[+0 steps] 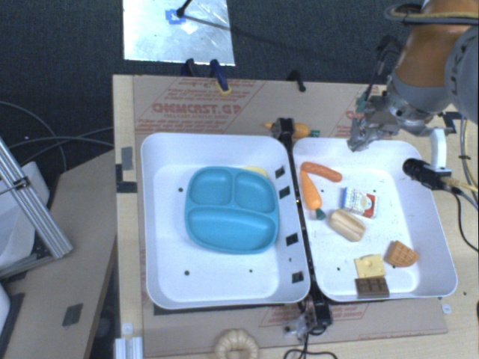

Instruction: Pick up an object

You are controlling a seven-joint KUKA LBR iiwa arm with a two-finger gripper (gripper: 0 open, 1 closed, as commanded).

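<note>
Gripper [361, 140], grip state unclear, hovers above right bin's [438, 238] back rim, near sausage [322, 172].

Grey arm [438, 66], orange band, dark cables, metal gripper [362, 138].

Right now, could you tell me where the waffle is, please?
The waffle lies in the right bin, near its front right corner, beside the cheese.

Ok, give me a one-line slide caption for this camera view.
Arm's gripper hovers over the right bin of toy food, blue tray in the left bin.
</note>
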